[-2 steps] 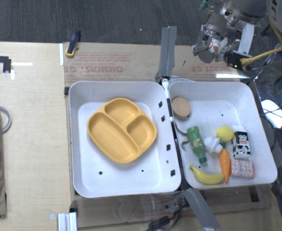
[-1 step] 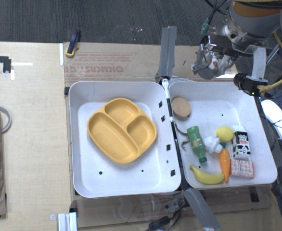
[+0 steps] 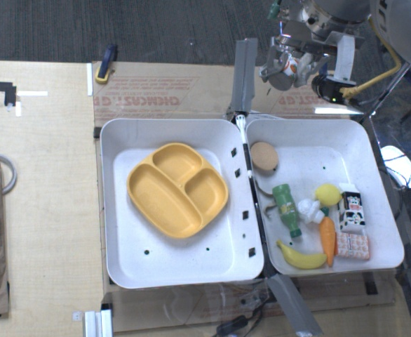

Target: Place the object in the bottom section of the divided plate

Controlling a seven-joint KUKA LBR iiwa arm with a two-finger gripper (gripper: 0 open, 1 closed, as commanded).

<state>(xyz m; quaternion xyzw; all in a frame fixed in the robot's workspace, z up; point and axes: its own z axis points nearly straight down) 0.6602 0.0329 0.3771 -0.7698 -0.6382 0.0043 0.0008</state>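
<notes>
Camera view, from above at a slant. Two shallow white bins side by side on a worktop [image 3: 44, 188]. In the left bin [image 3: 121, 258], a yellow divided plate [image 3: 177, 188] with three sections, all bare; its largest section nearest the viewer, tilted toward lower left. In the right bin [image 3: 374, 188], a cluster of small items, all right of the plate: a round tan object [image 3: 264, 156] closest to the divider, then a green bottle [image 3: 286, 209], a white piece [image 3: 308, 208], a lemon [image 3: 327, 194], a carrot [image 3: 327, 237], a banana [image 3: 304, 257], a small carton [image 3: 351, 210] and a pink packet [image 3: 353, 245]. Not clear which one was meant for the plate.

End effector [image 3: 293, 65] hung above and beyond the right bin's far rim, up and right of the plate. Something small, orange and white, at its tip; impossible to tell whether that was a held item or part of the tool, or how far open it stood. Items lay below and toward the viewer from it; the plate's bottom section lay further left and nearer still. Carrot and bottle long axes ran roughly away from the viewer.
</notes>
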